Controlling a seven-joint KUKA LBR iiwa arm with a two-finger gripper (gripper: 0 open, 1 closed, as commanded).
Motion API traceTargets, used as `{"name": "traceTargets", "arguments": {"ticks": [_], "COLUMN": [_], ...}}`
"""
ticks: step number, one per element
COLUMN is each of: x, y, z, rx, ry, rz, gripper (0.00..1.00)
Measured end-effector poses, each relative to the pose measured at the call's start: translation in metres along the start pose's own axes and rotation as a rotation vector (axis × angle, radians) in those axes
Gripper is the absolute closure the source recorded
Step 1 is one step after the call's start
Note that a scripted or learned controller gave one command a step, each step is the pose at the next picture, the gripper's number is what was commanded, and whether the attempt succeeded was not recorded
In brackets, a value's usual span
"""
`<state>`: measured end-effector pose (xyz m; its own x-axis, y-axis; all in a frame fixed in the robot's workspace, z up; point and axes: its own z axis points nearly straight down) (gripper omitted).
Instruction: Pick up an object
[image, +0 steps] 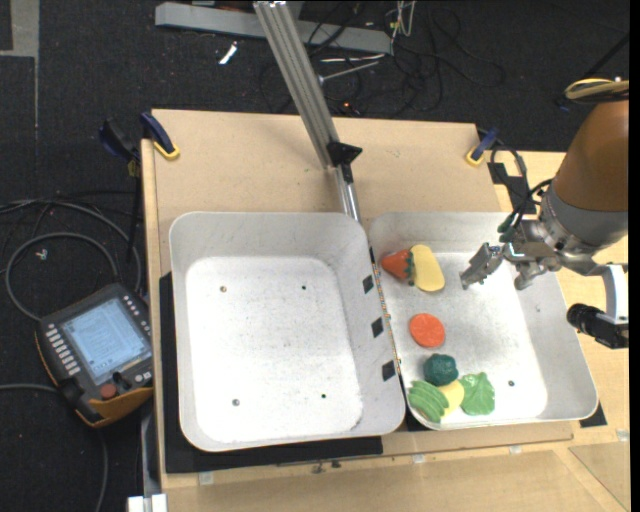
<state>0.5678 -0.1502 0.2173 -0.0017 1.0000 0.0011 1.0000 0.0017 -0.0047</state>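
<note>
Nearest the camera, a green cluster lies at the right bin's (560, 400) front edge: a ribbed green piece (428, 400), a small yellow piece (452, 393), a light green leafy piece (479, 394) and a dark teal one (438, 368) behind them, all touching. One left bin (200, 300) sits beside it on the surface (250, 160). Further back lie one round orange disc (427, 329), then a red piece (398, 263) touching a yellow oblong (428, 268) whose long axis runs front to back. Right of these hangs the gripper (510, 263), fingers spread apart, grasping nothing.
</note>
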Motion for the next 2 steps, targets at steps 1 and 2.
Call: {"name": "traceTargets", "arguments": {"ticks": [1, 2], "x": [0.0, -0.001], "y": [0.0, 0.0], "z": [-0.002, 0.041], "rx": [-0.003, 0.0], "ry": [-0.001, -0.001], "rz": [0.002, 0.003], "gripper": [0.0, 0.0]}}
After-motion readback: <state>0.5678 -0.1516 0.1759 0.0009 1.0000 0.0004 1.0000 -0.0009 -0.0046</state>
